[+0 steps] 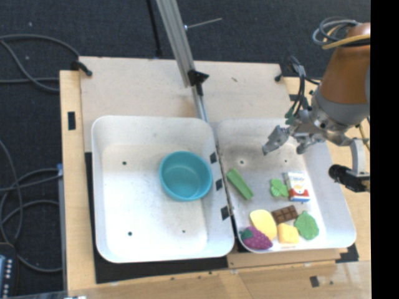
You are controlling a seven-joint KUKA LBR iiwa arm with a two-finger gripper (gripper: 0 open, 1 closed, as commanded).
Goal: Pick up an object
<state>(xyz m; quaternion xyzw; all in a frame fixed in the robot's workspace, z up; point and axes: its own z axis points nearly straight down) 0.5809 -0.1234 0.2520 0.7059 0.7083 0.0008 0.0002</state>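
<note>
Grey two-finger end effector (288, 142) spread apart, clamped on nothing — could close on air or nudge the crowded small white carton (298, 187) beside green leafy toy (278, 188).

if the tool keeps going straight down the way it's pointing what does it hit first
Most likely the bare floor of the right bin. The tool hangs over the bin's upper part, with nothing seen beneath it. The toy food, such as the green stick, lies nearer the camera. Height above the floor is unclear.
</note>
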